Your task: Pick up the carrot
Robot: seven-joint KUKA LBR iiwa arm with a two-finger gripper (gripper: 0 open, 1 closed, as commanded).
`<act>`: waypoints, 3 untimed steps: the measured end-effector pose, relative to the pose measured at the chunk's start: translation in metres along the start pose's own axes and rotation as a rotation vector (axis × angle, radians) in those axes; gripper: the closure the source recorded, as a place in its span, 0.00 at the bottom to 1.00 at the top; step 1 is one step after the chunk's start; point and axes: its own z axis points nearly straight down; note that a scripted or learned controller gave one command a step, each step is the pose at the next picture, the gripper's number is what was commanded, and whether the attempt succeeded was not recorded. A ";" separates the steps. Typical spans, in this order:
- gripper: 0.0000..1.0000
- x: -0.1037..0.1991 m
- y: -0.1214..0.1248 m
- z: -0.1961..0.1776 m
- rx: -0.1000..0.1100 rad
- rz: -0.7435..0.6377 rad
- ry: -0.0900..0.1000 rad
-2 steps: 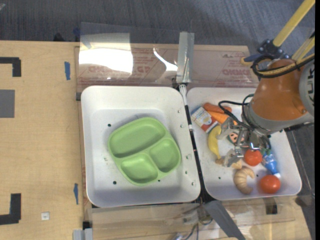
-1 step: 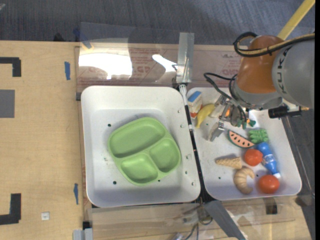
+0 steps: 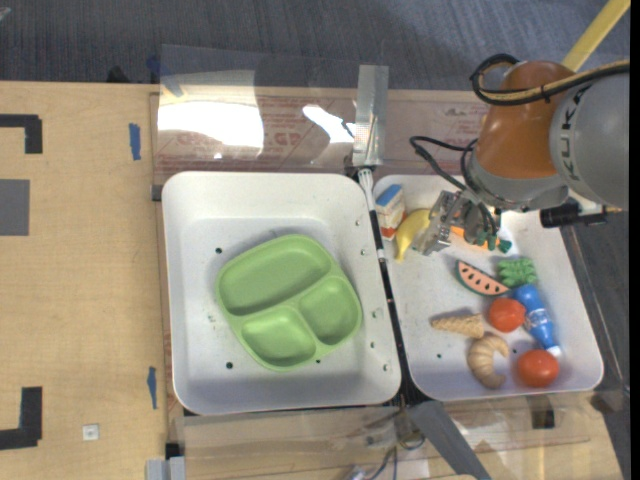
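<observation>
1. The carrot, a small orange plastic toy one (image 3: pixel 458 234), sits near the top of the right-hand shallow white bin (image 3: pixel 590 368), right under the metal two-finger gripper (image 3: pixel 452 230) on the grey arm with the orange band (image 3: pixel 520 118).
2. The gripper hangs right over that orange bit. Honestly can't tell if the jaws are wide, narrow, or already pinching it, too cluttered from this angle.
3. Neighbours are tight: a yellow plastic banana (image 3: pixel 411 231) just to the left, a little white carton (image 3: pixel 389 208) beside that, and a red watermelon slice toy (image 3: pixel 480 277) just below.
4. So my take: come straight down, line the jaws across the carrot's narrow width, and keep clear of the banana so it doesn't get wedged in.
5. Close fully before lifting, then lift slowly. A slick plastic toy can probably squirt out sideways.
6. The green divided plate (image 3: pixel 288 300) in the left bin (image 3: pixel 200 208) is out of the way.
</observation>
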 end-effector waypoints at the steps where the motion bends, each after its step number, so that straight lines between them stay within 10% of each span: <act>1: 0.00 0.003 -0.002 0.003 0.004 0.001 0.016; 2: 0.00 -0.029 -0.042 0.009 0.008 0.141 0.047; 3: 1.00 -0.035 -0.039 -0.005 0.005 0.139 0.020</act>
